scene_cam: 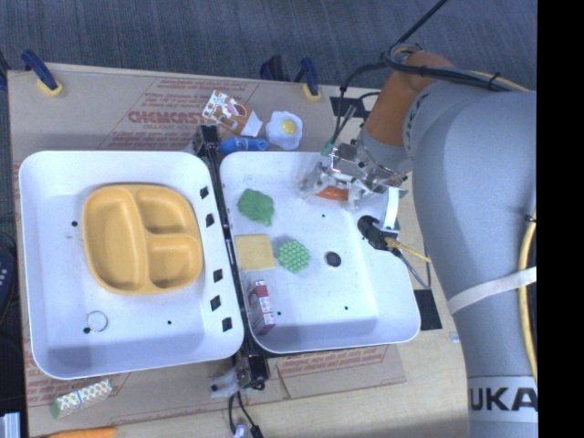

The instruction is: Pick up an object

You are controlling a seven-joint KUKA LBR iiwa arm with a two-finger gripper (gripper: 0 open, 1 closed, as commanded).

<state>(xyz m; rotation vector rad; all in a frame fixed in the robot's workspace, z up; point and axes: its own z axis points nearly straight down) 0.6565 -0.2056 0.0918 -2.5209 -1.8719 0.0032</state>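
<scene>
My gripper (334,177) is low in the far right corner of the right bin (365,322), at the end of the grey arm with the orange band. A small orange object (332,192) lies directly under it, partly hidden by it, and contact cannot be made out. In the same bin lie a green leafy piece (256,205), a yellow block (255,252), a green knobbly round piece (293,255), a small dark disc (332,260) and a red-labelled little can (262,304).
The left bin (46,336) holds a yellow divided plate (143,237). Behind the bins on the cardboard lie a printed packet (224,109), a blue item (245,143) and a white-and-yellow egg-like toy (286,129). A black cable fitting (372,231) hangs over the right bin's right wall.
</scene>
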